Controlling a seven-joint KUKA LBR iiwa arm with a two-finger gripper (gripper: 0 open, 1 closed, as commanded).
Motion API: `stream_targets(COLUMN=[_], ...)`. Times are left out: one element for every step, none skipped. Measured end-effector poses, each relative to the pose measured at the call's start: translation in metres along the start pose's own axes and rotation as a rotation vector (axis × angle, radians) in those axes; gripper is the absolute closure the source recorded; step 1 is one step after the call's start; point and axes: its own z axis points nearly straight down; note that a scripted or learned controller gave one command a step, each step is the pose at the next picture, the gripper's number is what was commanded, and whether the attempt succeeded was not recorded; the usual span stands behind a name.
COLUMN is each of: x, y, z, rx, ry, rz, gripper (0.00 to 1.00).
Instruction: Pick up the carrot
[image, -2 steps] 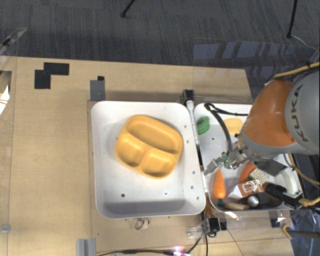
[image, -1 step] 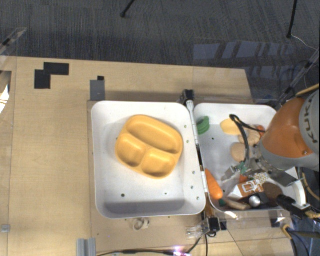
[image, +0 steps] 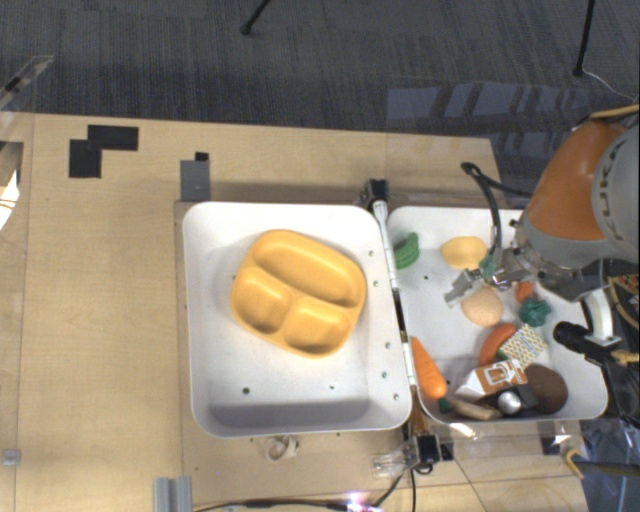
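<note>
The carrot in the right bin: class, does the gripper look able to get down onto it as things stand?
Probably yes. The carrot lies uncovered against the right bin's left wall, its top bare. The gripper hangs further back over the bin. The wall beside it could crowd one finger.

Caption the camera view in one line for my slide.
KUKA arm's gripper hovers over the cluttered right bin, with the carrot lying near its left wall and a yellow tray in the left bin.

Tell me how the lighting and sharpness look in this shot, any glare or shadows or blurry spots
Camera view: lighting is even and soft; the yellow tray casts a faint shadow on the left bin. The right bin looks bright but not washed out. A pale reflection hazes the dark floor at top right. The carrot is fairly sharp; the gripper and small items near it look soft and hard to separate.
</note>
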Motion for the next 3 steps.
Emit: stream_targets(x=[-0.075, -0.077, -0.075], y=[0.087, 0.093, 0.092], z=[0.069, 0.049, 0.051], rx=[0.007, -0.007, 0.000], ry=[0.002, -0.014, -0.006], rz=[-0.025, -0.038, -0.038], gripper=[0.00, 1.00, 0.00])
